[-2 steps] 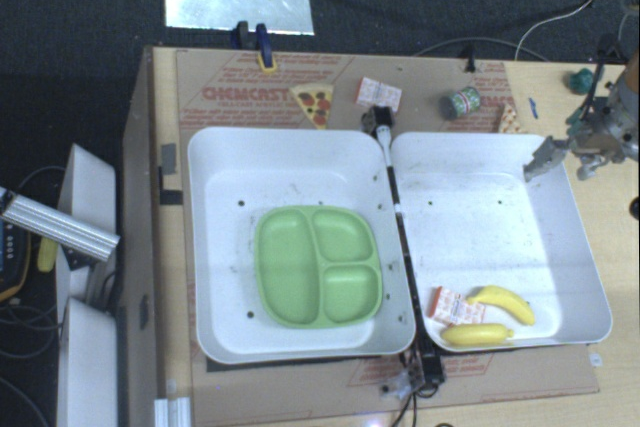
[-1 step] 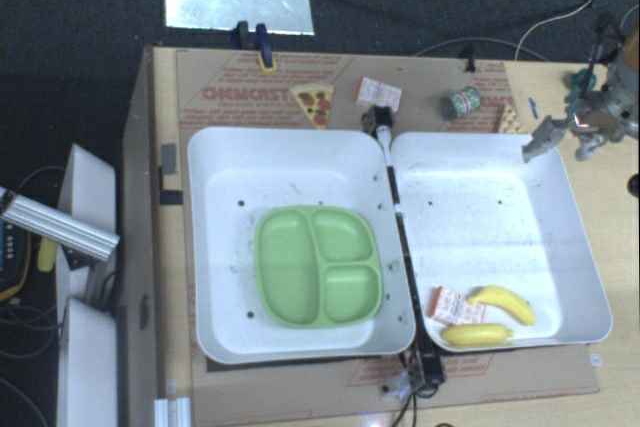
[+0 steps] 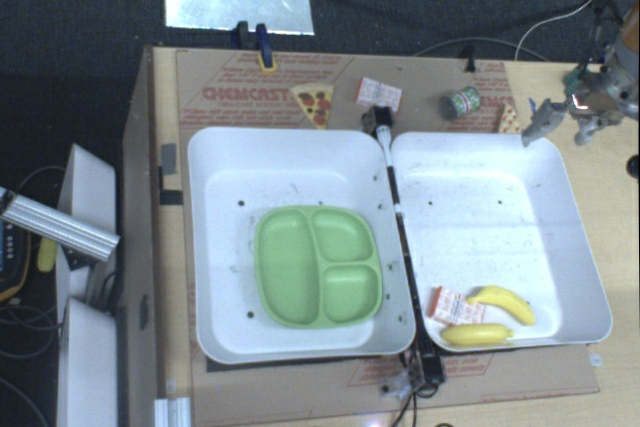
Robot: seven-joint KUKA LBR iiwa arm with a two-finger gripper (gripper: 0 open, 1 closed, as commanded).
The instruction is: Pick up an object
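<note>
With its fingers spread wide and holding nothing, the gripper (image 3: 560, 120) hovers beyond the right bin's (image 3: 560, 205) far corner, needing to descend toward the bananas (image 3: 495, 315) at its near edge.

Right bin's got two bananas (image 3: 503, 304) down in its near corner, one curved and lying at a slant, the other (image 3: 477, 334) lying flat along the near wall, just beside each other. A small red and white packet (image 3: 452, 305) sits right next to them on the left, touching or nearly. Left bin holds a green divided plate (image 3: 319, 265), flat, right side up.
</note>
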